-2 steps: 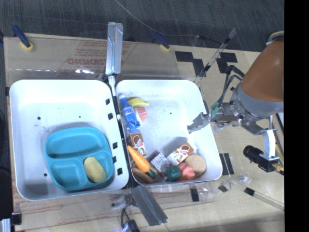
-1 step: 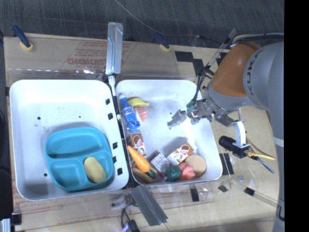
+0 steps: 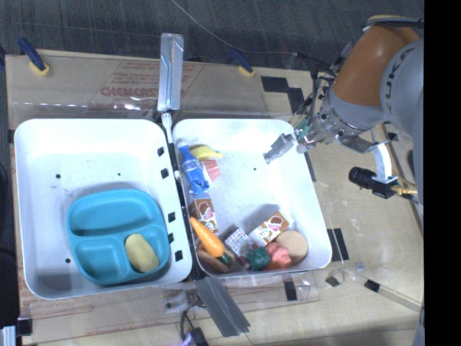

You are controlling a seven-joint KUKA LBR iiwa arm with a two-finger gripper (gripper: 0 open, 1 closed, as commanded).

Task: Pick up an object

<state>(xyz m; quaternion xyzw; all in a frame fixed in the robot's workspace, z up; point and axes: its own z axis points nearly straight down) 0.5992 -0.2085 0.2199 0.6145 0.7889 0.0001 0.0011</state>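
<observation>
The heap of small objects at the near end of the right bin (image 3: 317,215) lies closest to the camera: a carrot (image 3: 207,237), two small printed cartons (image 3: 270,230), a green piece (image 3: 256,257), a pink piece (image 3: 278,255) and a tan round thing (image 3: 294,244), all touching or nearly so. Farther along that bin's left wall lie another small carton (image 3: 204,211), a blue bottle (image 3: 193,171) and, beyond it, a banana (image 3: 205,152) beside something red. The left bin (image 3: 36,157) bears a blue divided tray (image 3: 108,222) with a yellowish potato (image 3: 142,253) in one near compartment.

The gripper (image 3: 278,148) hangs over the right bin's far right corner, well apart from every object, with nothing between its fingers; whether they are spread or pressed together cannot be told, as they blur into one grey shape.

The step in hand looks like the approach, before any grasp. The next move calls for choosing one object, probably a loner such as the banana or bottle rather than the crowded heap, travelling over it and descending squarely.
</observation>
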